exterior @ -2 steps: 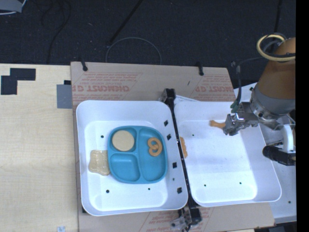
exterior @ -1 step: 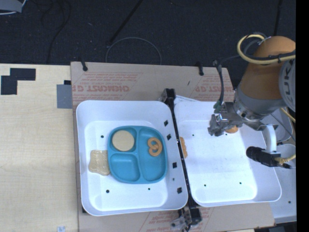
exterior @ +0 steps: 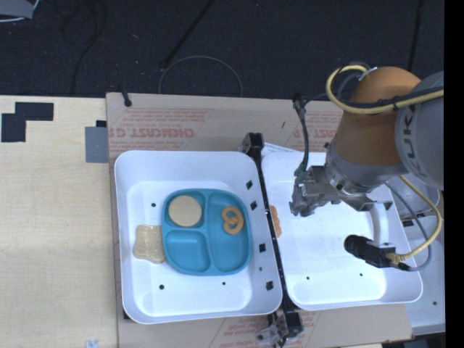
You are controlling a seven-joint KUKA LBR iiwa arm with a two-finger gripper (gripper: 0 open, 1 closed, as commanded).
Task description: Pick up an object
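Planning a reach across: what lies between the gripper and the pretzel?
In the camera view, a small tan piece at the right bin's left wall and the bins' black divider lie between the gripper and the pretzel.

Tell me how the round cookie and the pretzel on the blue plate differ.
The cookie is a solid, pale tan disc, while the pretzel is a darker orange-brown twisted loop with holes. The cookie looks larger and fills the plate's upper left compartment; the pretzel is smaller and lies in the upper right one. Both rest on the blue plate in the left bin.
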